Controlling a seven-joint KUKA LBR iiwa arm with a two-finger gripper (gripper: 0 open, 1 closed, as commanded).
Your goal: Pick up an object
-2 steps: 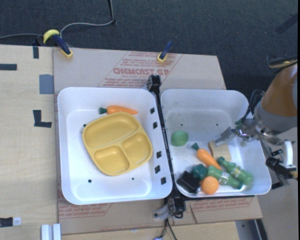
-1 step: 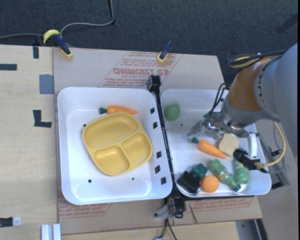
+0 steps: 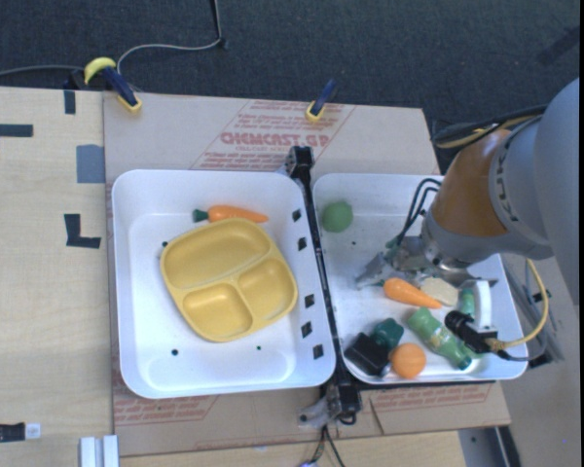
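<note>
Light wood tabletop (image 3: 39,261) seen from above, marked with black tape pieces (image 3: 78,232) and a grey patch (image 3: 91,162). Lying flat on it, a sheet of brown cardboard (image 3: 263,134) printed with red lettering, clipped at its far edge by two yellow-and-blue clamps (image 3: 112,79). Resting on the cardboard, two shallow white bins side by side, touching: left bin (image 3: 136,290), right bin (image 3: 370,191).

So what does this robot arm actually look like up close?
The arm is a thick, rounded grey tube with an orange band above the wrist. Thin dark cables loop beside the band. It ends in a small grey metal gripper with two slim fingers.
</note>
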